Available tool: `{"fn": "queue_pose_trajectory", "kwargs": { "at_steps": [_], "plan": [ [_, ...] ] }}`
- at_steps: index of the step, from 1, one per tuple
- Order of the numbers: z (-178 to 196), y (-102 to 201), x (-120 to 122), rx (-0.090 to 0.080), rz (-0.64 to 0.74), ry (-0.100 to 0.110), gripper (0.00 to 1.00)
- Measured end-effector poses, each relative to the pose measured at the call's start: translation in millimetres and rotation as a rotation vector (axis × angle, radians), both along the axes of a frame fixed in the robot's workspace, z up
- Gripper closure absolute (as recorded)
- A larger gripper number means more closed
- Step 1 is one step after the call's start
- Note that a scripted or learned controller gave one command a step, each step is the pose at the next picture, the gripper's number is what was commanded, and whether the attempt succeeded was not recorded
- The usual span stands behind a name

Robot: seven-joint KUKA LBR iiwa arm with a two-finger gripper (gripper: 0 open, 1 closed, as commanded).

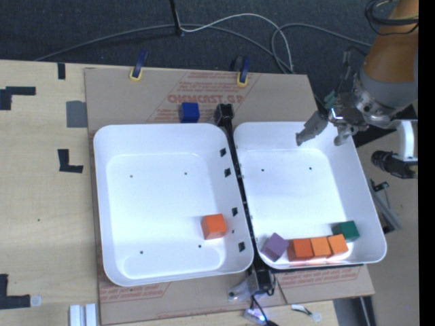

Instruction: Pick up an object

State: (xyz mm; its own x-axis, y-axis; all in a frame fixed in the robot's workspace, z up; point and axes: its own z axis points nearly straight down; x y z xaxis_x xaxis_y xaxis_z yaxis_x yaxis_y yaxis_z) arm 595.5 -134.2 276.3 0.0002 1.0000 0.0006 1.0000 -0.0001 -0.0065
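My gripper (323, 132) hangs over the far right corner of the right bin (299, 182), fingers spread apart and open with nothing between them. Along that bin's near edge lie a purple block (274, 246), two orange blocks (300, 249) (321, 247), a lighter orange block (338, 244) and a green block (347, 231). A single orange cube (214, 226) sits in the left bin (136, 202) near its front right. All blocks are well below and away from the gripper.
A blue cube (189, 111) rests on the cardboard behind the left bin, beside a black clamp (223, 114). Cables run across the dark floor at the back. The bins meet along a black-clipped divider (236, 195).
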Motion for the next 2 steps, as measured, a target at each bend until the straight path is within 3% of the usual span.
{"fn": "queue_pose_trajectory", "kwargs": {
  "at_steps": [1, 2],
  "plan": [
    [3.4, 0.2, 1.0, -0.001, 0.001, -0.006, 0.0],
    [-42.0, 4.9, -5.4, 0.0, 0.001, -0.002, 0.0]
  ]
}}
